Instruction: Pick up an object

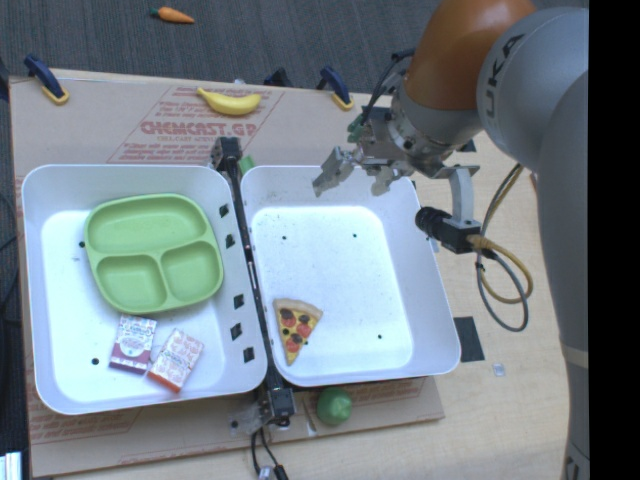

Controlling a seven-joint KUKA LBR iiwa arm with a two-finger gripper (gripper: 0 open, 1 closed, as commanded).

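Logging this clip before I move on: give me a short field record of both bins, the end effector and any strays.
left bin: green divided plate, two small packets
right bin: pizza slice
end effector: above right bin's far rim, open, holding nothing
outside bins: banana, carrot, green ball

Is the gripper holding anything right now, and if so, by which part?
Nothing is held. The gripper hovers open over the right bin's far edge; the pizza slice lies untouched.
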